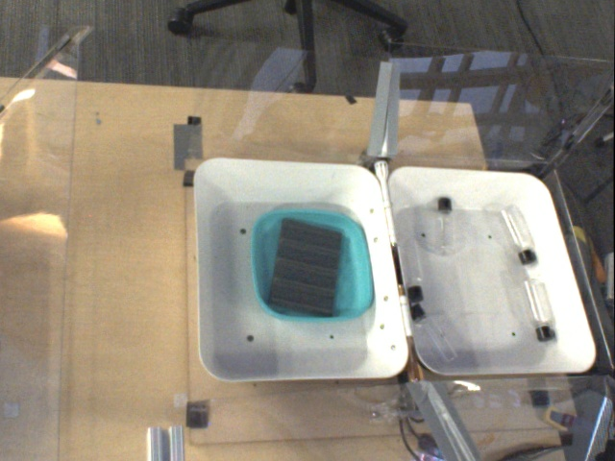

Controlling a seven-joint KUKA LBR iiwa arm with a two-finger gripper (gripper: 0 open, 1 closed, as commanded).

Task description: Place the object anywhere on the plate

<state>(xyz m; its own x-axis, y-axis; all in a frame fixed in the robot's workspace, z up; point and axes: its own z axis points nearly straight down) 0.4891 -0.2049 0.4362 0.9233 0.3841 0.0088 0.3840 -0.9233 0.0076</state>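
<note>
The dark grey ribbed block [307,266] lies flat on the teal plate [360,275], filling most of the plate's middle and tilted slightly, its long axis running roughly 12 to 6 o'clock. The plate sits in the left white bin [223,257], a bit toward 3 o'clock of that bin's centre, close to the shared wall. The right white bin [480,349] holds several clear plastic tubes with black caps — one tube [517,233] at about 2 o'clock, another [538,307] at about 4 o'clock, a small capped piece [443,204] near 11 o'clock, and black caps [415,301] at 9 o'clock against the divider. The wooden bench [96,257] surrounds both bins, with an office chair base [298,8] on the carpet at 12 o'clock of the frame. How far open the end effector is, and whether it has hold of anything, cannot be told from this view. Judged from how things lie, the placing step looks done: the block rests fully inside the plate rim, nothing overhanging, apparently stable. If the block is the task's object, nothing is left but keeping the arm clear of the left bin — any next move calls for staying away from the plate so the block is not nudged. If instead one of the tubes is the intended object, the next move would call for a careful pick in the right bin; those clear tubes are hard to see and likely to roll.
</note>
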